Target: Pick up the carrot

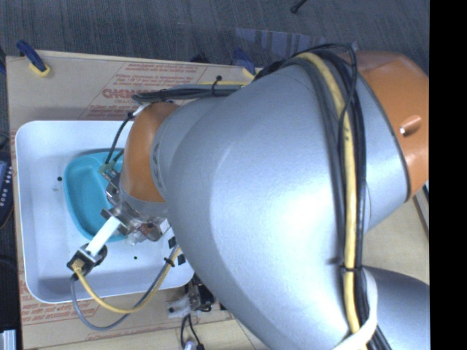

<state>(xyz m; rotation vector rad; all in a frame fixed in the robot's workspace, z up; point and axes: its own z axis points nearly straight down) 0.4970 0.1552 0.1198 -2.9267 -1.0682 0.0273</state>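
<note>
One grey arm [292,195] hangs over the white bin [36,195], beside a blue dish [84,188] at nine o'clock. Its hand's state I cannot tell; finding the carrot probably comes next.

Honestly I can't read much from my end. The flat brown cardboard sheet [109,86] under the shallow white plastic bin [29,195] has red printed lettering along its edges, but it's too blurry to make out.

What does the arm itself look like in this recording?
A bulky grey arm of rounded, glossy segments, with an orange band above the wrist and another orange section higher up. Yellow and black cables run along it.
</note>
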